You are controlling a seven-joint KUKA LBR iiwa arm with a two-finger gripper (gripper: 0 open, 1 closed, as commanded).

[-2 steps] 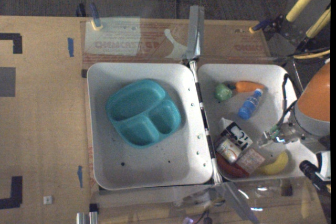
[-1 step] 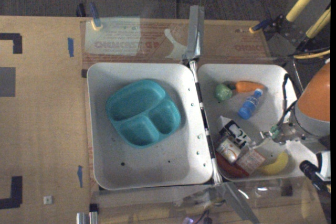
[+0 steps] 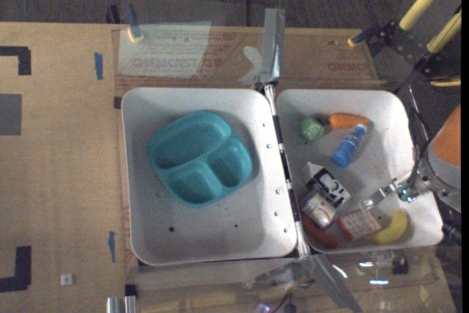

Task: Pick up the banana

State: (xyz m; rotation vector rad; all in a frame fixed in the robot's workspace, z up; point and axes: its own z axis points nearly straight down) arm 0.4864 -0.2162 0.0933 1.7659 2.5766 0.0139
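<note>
Yellow curved banana (image 3: 394, 228) in right white bin (image 3: 399, 102), metal gripper (image 3: 401, 191) just above, grip state unclear

light: even, bright overhead | glare: white bins (image 3: 139, 179) washed out | focus: soft, slight blur | shadows: faint

banana (image 3: 393, 228) yellow | tray (image 3: 201, 156) teal | bottle (image 3: 349, 146) blue | carrot (image 3: 349, 121) orange | ball (image 3: 312, 129) perhaps green

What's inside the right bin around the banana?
The right bin holds the banana at its near corner, touching a red-labelled packet. Also a blue bottle, carrot, green fruit and black-and-white carton. The packet covers the banana's left end.
</note>
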